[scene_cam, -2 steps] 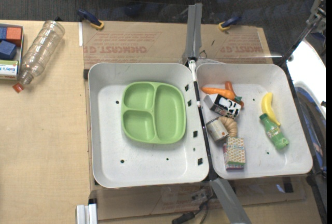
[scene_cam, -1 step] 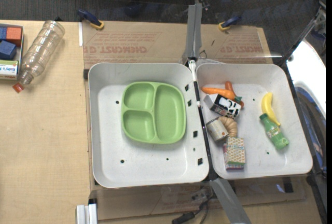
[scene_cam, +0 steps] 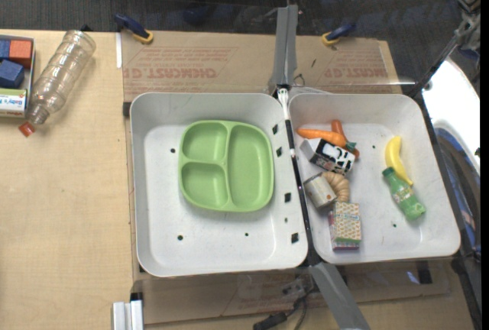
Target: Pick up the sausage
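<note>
The sausage (scene_cam: 339,185) is a short tan piece lying in the right bin (scene_cam: 439,168), left of its middle. It is wedged among other items: a black and white toy car (scene_cam: 333,156) just behind it, a grey block (scene_cam: 319,192) touching its left side, and a patterned small box (scene_cam: 346,226) in front of it. Part of the sausage is hidden by the grey block.
An orange carrot (scene_cam: 321,134) lies at the back of the right bin, with a banana (scene_cam: 393,157) and a green bottle (scene_cam: 404,196) on its right side. The left bin (scene_cam: 153,229) holds a green divided plate (scene_cam: 227,166). A clear plastic bottle (scene_cam: 58,73) lies on the bench at far left.
</note>
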`<action>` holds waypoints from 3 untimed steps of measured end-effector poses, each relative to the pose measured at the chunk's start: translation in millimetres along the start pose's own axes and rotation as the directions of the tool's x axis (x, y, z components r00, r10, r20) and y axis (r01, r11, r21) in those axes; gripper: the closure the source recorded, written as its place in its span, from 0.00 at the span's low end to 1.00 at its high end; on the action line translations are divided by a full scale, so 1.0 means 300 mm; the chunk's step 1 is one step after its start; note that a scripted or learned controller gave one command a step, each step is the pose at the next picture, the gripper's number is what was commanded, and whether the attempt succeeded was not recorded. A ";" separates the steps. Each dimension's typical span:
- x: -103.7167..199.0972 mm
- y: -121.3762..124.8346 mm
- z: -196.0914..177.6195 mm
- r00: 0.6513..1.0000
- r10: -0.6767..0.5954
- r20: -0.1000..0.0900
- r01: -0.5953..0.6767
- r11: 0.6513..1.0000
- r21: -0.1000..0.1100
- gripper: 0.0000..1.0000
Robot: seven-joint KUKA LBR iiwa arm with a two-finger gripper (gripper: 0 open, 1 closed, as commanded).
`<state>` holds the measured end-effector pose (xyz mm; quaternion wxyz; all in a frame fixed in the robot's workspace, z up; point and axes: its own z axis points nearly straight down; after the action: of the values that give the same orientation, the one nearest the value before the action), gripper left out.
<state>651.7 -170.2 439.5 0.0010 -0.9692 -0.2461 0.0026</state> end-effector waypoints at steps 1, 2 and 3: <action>0.008 -0.015 -0.001 0.992 0.124 0.000 -0.124 0.992 0.000 1.00; -0.005 0.008 -0.002 0.979 0.203 -0.002 -0.203 0.979 -0.001 1.00; -0.022 0.017 -0.002 0.957 0.292 -0.002 -0.292 0.957 0.000 1.00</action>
<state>648.4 -177.6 440.2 0.0006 -0.9949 -0.1005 0.0016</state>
